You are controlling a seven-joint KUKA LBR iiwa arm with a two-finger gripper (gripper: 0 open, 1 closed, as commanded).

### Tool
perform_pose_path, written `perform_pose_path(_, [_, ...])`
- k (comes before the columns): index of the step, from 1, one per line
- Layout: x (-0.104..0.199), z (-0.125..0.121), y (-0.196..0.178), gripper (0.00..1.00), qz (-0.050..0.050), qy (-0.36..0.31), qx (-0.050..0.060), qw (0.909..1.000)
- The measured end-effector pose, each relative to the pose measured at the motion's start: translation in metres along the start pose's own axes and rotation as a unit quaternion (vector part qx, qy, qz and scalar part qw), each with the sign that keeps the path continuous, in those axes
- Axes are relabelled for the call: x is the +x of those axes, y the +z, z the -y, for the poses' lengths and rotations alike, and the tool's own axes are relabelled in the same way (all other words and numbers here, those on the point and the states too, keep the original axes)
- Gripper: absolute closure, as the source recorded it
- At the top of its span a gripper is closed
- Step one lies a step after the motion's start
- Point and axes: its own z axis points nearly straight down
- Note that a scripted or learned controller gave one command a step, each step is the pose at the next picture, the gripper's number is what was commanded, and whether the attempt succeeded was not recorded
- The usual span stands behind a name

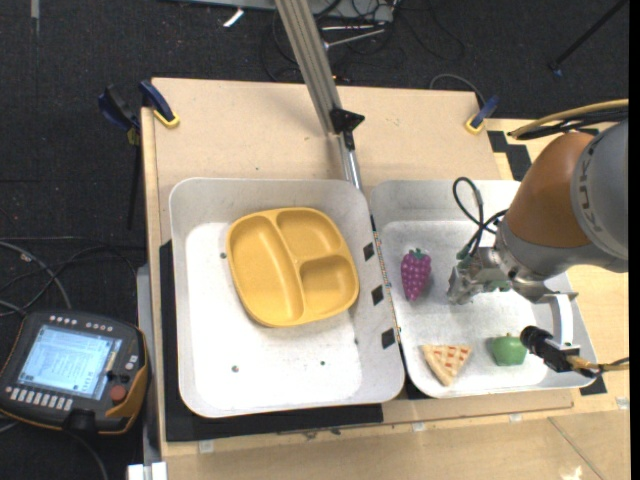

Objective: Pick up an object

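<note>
Bins: two shallow white ones sit side by side. One yellow, glossy three-section plate [293,265] lies in the left bin [200,268]. Three toy foods rest in the right bin [430,203]: lumpy purple grapes [415,272], a gridded tan waffle wedge [446,361], and a round green apple [507,350]. Beside the grapes the gripper [463,286] hangs low, its grip state unreadable.

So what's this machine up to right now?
A robot arm is reaching into the right bin, trying to pick something up. Its gripper sits low beside toy grapes, with nothing visibly held. A toy waffle and a green toy lie nearer the front. The left bin holds a yellow tray.
</note>
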Motion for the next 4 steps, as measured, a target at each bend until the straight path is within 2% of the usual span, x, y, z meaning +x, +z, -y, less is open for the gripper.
perform_pose_path(2, [0.0, 0.003, -0.086, 1.0, 0.001, -0.001, -0.002, 1.0])
perform_pose_path(3, [0.0, -0.003, -0.149, 1.0, 0.001, -0.002, -0.003, 1.0])
perform_pose_path(4, [0.052, -0.025, -0.135, 1.0, 0.0, -0.004, 0.0, 1.0])
